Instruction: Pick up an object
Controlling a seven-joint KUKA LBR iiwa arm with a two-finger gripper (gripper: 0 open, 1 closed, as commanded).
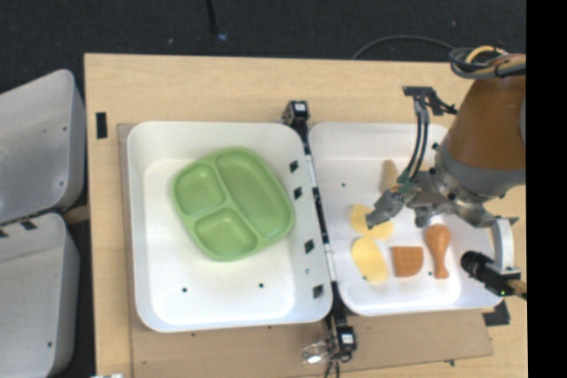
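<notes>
Two white bins side by side: left bin (pixel 151 297) with green divided plate (pixel 232 203), right bin (pixel 354 146) with yellow pieces (pixel 370 259), orange slab (pixel 407 261), brown drumstick-like piece (pixel 438 247). Gripper (pixel 387 210) low over upper yellow piece (pixel 361 217); finger opening and any hold: cannot tell.

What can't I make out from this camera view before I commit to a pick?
- Gripper: too small and blurred to tell whether it is open, or touching the yellow piece.
- Right bin: its right part is hidden under the arm.
- Arm: cut off by the right edge.
- Tan stick: lower end hidden behind the gripper.
</notes>
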